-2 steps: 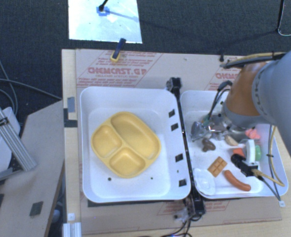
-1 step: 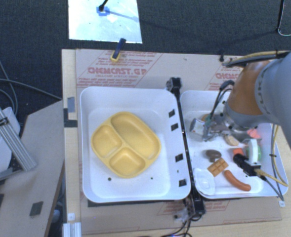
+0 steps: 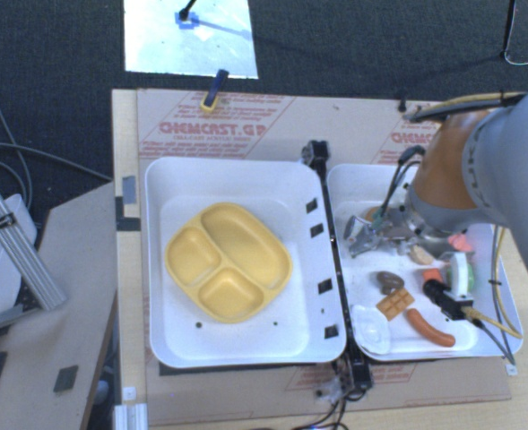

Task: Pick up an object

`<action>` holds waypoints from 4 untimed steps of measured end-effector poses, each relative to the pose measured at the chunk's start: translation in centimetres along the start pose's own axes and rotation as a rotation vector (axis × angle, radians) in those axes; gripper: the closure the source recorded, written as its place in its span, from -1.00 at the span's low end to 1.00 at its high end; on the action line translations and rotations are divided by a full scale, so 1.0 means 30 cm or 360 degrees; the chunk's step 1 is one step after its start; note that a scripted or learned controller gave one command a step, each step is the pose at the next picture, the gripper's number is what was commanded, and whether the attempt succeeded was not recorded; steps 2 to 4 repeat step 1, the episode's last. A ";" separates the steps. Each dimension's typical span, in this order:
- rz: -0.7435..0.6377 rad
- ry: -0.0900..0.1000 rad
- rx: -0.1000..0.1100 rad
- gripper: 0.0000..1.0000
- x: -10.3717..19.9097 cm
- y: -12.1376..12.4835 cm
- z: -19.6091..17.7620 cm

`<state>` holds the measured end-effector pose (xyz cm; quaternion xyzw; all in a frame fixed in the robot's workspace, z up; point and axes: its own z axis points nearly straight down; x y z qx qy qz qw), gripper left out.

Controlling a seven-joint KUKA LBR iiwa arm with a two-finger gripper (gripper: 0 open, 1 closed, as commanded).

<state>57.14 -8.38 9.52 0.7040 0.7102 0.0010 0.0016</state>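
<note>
Gripper [image 3: 360, 236] sits low in the upper left part of the right bin [image 3: 357, 280], just inside the wall it shares with the left bin [image 3: 183, 186]. The arm [image 3: 506, 164] comes in from the right over the bin's far half. I cannot tell from this angle whether the gripper is open or closed, and I see nothing held in it. The bin floor right under it looks bare. Nearest candidates lie toward the near side: a grey-brown lump [image 3: 389, 281], close but apart from the gripper; a waffle square [image 3: 394, 304] just beyond the lump; a white piece [image 3: 371, 326] by the near left corner; and a sausage [image 3: 429, 328] near the front rim. A pale bread-like bit [image 3: 422, 255] lies under the wrist, half hidden. The left bin holds a yellow divided tray [image 3: 228, 260], well apart from the gripper. My read: this is the approach or descent step, and no grasp is made yet, so the pick is not done. For the next move I'd shift toward the near side to centre over the grey-brown lump, or pick another target, then come down straight and close. The items there sit close together, so a sloppy line could nudge the waffle square or close on nothing.
</note>
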 end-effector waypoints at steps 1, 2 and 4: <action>0.0016 0.0002 0.0012 -1.00 -0.027 -0.254 0.037; 0.0016 0.0002 0.0012 -1.00 -0.027 -0.254 0.037; 0.0016 0.0002 0.0012 -1.00 -0.027 -0.254 0.037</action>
